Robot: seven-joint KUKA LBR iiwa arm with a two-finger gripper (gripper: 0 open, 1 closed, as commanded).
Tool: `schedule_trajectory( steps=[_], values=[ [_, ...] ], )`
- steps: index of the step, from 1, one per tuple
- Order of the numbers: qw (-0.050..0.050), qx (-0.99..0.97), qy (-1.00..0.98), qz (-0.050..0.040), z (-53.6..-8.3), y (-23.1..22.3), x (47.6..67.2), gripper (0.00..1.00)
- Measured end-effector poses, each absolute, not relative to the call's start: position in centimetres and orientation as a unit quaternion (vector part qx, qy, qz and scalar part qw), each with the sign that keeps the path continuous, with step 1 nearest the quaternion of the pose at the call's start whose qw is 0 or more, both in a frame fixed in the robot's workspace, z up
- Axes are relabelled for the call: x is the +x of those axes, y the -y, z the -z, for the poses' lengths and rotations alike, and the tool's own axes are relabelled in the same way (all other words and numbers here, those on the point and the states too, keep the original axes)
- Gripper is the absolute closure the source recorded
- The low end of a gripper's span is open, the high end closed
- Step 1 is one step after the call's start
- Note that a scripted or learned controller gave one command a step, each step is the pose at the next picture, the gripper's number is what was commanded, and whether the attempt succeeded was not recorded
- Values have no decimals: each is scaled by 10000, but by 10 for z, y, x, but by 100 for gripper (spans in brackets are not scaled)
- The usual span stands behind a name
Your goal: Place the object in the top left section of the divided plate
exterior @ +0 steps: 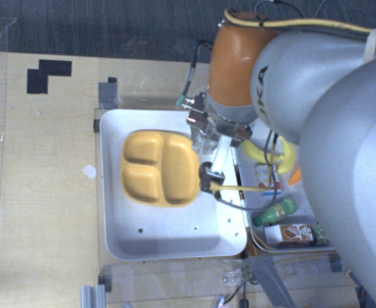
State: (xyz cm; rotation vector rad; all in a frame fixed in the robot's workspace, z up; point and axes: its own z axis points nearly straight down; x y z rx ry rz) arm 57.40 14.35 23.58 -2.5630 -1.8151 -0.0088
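You'll find the yellow divided plate [160, 167] lying flat in the left white bin [169, 239], towards its upper half, with two small sections on the view's left and one large section on its right. The gripper [208, 140] hangs below the orange band, over that bin's right side, just beside the plate's right rim. You cannot tell whether it is spread or closed, or whether it grips anything. In the right bin [260, 241], partly hidden by the grey arm [323, 95], you can see a banana [265, 154], a green bottle [275, 212] and a printed packet [297, 233].
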Motion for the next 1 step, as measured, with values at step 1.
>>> schedule_trajectory(
  steps=[1],
  values=[
    [0,-8129,5824,6,-194,-103,559,100]
  ],
)
